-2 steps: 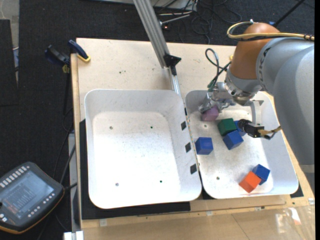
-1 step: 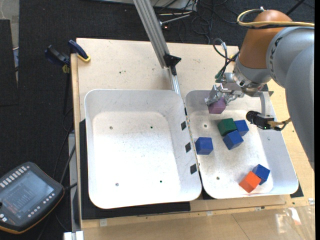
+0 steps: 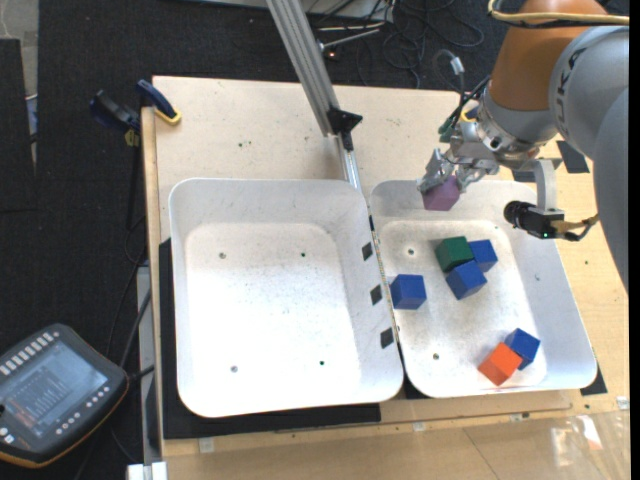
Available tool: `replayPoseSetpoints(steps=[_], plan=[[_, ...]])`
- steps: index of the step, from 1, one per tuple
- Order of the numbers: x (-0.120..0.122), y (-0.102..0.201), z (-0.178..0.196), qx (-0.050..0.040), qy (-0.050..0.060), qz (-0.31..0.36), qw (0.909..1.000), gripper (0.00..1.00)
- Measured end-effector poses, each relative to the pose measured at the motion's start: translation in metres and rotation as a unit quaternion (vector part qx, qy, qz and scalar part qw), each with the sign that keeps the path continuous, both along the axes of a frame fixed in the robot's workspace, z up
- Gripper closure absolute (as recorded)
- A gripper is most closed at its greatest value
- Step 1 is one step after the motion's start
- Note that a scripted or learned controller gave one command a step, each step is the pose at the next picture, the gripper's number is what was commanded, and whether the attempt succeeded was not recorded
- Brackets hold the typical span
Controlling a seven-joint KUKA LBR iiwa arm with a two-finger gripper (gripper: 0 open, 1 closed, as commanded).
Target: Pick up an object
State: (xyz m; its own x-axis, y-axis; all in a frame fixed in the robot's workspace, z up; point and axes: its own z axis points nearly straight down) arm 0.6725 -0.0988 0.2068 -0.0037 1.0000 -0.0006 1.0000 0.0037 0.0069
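text: none legible | labels: none | numbers: none | signs: none

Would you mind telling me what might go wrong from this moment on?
1. The end effector holds the purple block only by its top, so it might slip and drop.
2. It hangs above the right bin's far rim, so a dropped block could bounce out onto the bench.
3. Falling inward, it might strike the green block.
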Motion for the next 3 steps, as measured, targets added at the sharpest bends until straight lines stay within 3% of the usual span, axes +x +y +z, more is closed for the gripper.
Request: replayPoseSetpoints(steps=[1, 3], plan=[[0.003, 0.005, 0.044, -0.0001, 0.000, 0.000, 1.0000, 1.00], [-0.020, 0.109, 0.018, 0.0013, 0.006, 0.002, 1.0000, 1.00]])
